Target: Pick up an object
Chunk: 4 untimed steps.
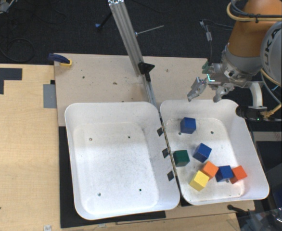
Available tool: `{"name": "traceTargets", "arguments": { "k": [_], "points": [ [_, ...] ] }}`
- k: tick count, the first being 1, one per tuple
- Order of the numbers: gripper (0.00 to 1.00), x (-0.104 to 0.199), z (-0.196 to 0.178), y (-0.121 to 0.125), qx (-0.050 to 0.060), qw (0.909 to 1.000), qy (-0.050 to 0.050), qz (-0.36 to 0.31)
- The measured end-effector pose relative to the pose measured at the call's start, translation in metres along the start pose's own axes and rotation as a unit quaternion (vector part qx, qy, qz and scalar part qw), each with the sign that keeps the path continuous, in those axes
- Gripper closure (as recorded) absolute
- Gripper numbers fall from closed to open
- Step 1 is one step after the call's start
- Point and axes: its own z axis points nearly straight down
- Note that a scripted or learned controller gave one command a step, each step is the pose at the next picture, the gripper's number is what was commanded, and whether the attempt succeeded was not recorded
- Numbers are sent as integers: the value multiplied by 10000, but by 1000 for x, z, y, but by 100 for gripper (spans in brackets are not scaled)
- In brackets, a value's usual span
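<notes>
The blue cube (188, 125) stands apart with room on every side; lower down, blocks crowd together (orange (210, 169) and yellow (199, 180) apparently touching), blocking finger access.

Aluminium rail (129, 37) leans over far bench (97, 78); blue-and-yellow clamp (60, 59) at far left edge; grey plate (48, 95) left of bins.

Wooden bench (102, 78), 2 white bins (83, 124) side by side
</notes>
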Motion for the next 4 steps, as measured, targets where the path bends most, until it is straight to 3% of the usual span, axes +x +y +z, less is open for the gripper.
{"name": "traceTargets", "arguments": {
  "k": [1, 3, 4],
  "points": [
    [0, 0, -2, 1, -20, 10000, -5, -7],
    [0, -4, 99, -14, 3, 10000, -4, 14],
    [0, -3, 147, -6, 1, 10000, -3, 2]
  ]
}}
